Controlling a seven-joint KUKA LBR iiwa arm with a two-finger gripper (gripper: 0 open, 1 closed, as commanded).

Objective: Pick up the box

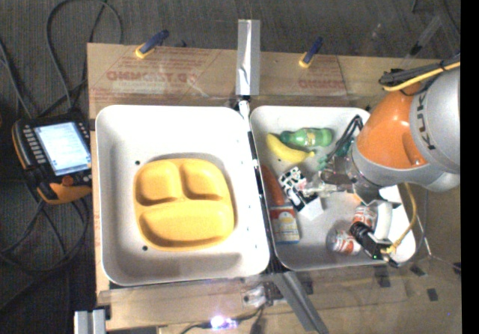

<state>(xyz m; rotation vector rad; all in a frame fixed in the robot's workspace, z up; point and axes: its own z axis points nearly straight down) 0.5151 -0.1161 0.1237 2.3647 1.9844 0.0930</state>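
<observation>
Claw [310, 189] state cannot be told as it is poised beside the box [295, 184] in the right bin [262, 119]. A miss could be caused by the crowding bottle [281, 209] and banana [287, 148].

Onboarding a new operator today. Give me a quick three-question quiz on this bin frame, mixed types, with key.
1. True or false: the yellow tray lies in the right bin.
2. The banana touches: A) green bottle B) crushed can C) yellow tray.
3. Fill in: the box lies along the right bin's ____ wall.

Key: 1 false, it lies in the left bin. 2 A. 3 left.
</observation>
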